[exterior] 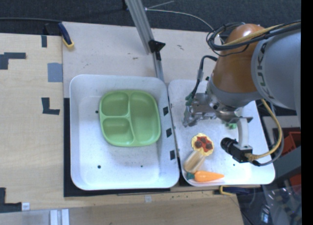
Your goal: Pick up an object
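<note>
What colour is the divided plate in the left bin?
Light green plate, seen in the camera view.

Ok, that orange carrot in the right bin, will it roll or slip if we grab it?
The carrot looks smooth and tapered, so it may squirt out of a pinch. Lying on its side by the right bin's near rim, it could roll if nudged. Probably light plastic.

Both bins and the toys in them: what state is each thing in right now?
Green plate: flat in the left bin, nothing on it.
Pizza toy: lying in the right bin.
Hot dog toy: lying beside the pizza.
Carrot toy: lying at the near edge.
</note>
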Robot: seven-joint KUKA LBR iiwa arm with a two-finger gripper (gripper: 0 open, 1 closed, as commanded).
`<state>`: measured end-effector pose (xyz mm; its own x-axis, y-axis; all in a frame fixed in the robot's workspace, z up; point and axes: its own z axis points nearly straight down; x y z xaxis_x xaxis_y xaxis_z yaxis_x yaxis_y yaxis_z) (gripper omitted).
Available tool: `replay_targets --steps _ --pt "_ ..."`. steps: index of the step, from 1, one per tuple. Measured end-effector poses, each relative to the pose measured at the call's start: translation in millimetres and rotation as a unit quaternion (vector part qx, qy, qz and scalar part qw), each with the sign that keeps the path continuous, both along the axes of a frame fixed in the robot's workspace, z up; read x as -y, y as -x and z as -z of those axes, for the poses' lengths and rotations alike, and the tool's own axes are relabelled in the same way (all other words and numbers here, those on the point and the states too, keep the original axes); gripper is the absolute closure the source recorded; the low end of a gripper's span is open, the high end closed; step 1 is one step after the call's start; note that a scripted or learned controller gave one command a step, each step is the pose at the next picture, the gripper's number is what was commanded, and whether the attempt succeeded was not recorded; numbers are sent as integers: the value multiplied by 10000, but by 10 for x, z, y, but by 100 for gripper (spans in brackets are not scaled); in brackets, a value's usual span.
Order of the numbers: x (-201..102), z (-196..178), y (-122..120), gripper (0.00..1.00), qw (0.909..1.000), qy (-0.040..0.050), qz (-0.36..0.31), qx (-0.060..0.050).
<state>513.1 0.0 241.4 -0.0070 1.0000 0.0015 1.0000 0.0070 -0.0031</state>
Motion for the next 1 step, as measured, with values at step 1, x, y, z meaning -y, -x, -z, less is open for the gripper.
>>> replay_targets --steps 1 --pt "-549 149 6 100 10000 2 2 -10"
